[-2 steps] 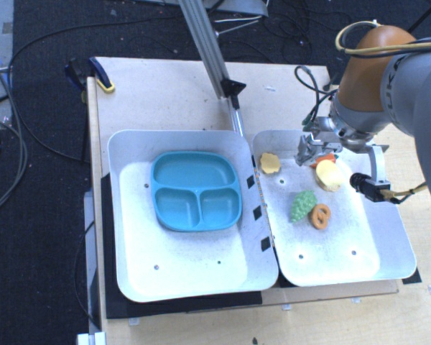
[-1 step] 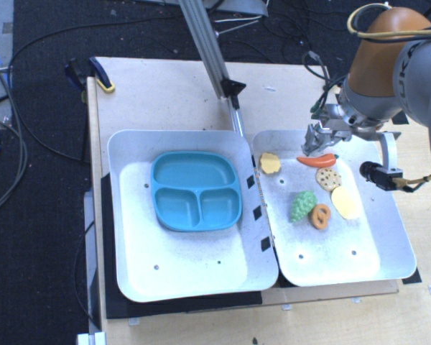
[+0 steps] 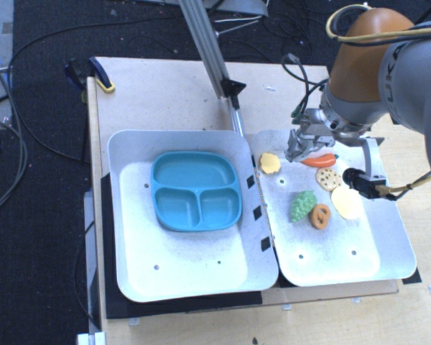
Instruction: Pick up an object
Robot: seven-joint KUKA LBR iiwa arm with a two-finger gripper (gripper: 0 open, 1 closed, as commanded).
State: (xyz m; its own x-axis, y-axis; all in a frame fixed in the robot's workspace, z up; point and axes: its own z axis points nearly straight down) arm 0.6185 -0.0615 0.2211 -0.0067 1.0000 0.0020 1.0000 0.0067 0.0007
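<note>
The jaws [image 3: 302,148] hang low over the far end of the right bin [image 3: 388,261]; whether they stand apart or together cannot be told. The orange carrot-like piece [image 3: 319,161] lies just beside them, toward the arm's side, long axis running across the bin. The yellow piece [image 3: 270,164] lies on the opposite side.

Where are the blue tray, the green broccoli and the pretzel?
blue tray [image 3: 196,165]: camera view, back compartment floor.
green broccoli [image 3: 302,206]: camera view, middle of its top.
pretzel [image 3: 320,216]: camera view, its middle.
</note>
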